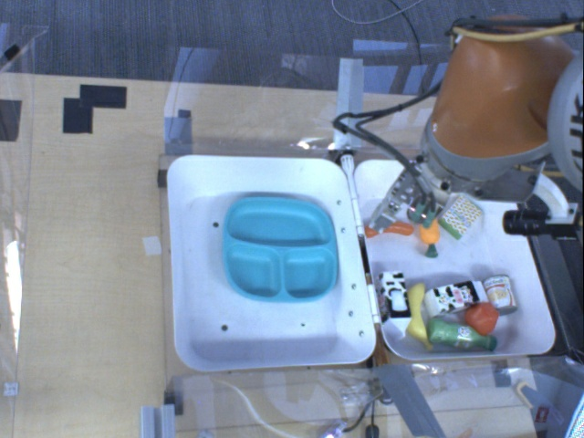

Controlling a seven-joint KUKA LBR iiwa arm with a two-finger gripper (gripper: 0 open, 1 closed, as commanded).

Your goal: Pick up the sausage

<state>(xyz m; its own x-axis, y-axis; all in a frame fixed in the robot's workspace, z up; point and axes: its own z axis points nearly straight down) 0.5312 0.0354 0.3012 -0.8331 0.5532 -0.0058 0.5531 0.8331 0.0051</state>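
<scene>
While metal fingers hang, state unclear, slim orange sausage lies in glossy white bin.

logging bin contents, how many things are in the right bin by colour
Right bin, as far as visible:
orange: 2, carrot, small piece
yellow: 1, banana
green: 1, bottle
red: 1, tomato-like item
printed packs/cans: 4
Total: 9

A blue divided plate sat in the left bin; a green bottle and perhaps a small can lay in the right.
</scene>
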